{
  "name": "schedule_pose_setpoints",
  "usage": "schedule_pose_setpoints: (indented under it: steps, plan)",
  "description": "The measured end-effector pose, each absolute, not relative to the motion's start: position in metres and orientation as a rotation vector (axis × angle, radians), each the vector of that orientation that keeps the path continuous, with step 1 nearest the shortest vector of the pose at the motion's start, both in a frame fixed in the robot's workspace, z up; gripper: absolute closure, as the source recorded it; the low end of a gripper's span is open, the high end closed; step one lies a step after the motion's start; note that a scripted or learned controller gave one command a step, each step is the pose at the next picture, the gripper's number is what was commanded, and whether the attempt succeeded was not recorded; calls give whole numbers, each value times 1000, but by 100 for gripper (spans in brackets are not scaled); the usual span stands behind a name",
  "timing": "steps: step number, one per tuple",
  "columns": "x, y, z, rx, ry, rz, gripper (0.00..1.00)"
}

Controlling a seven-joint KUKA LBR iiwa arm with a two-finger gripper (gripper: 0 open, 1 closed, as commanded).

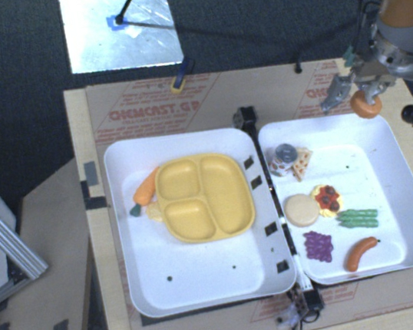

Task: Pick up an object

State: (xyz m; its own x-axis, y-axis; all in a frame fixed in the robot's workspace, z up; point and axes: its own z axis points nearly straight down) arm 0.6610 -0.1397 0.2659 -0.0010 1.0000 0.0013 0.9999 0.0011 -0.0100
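My gripper point(359, 97) hangs over the far rim of the right bin point(388, 135), near its back right corner. An orange round piece point(366, 105) sits between the fingertips, lifted off the bin floor, and the fingers are shut on it. Lying in the right bin are a small grey can point(284, 156), a tan cracker point(302, 162), a beige bun point(301, 210), a red and yellow piece point(327, 198), green beans point(357, 217), purple grapes point(319, 245) and an orange sausage point(360, 252).
The left bin point(144, 283) holds a yellow divided plate point(200, 198) with a carrot point(145, 187) beside its left edge. A black divider strip point(266, 190) runs between the bins. A shiny square sheet point(120, 25) lies on the dark floor beyond.
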Motion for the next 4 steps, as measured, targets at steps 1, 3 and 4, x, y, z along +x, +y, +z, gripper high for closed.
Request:
schedule_pose_setpoints:
  steps: [1, 3, 4]
  plan:
    - [663, -139, 274, -2219, -2226, -1, 0]
    - [674, -132, 159, -2215, -2229, 0, 0]
    - [675, -131, 116, -2209, -2214, 20, 0]
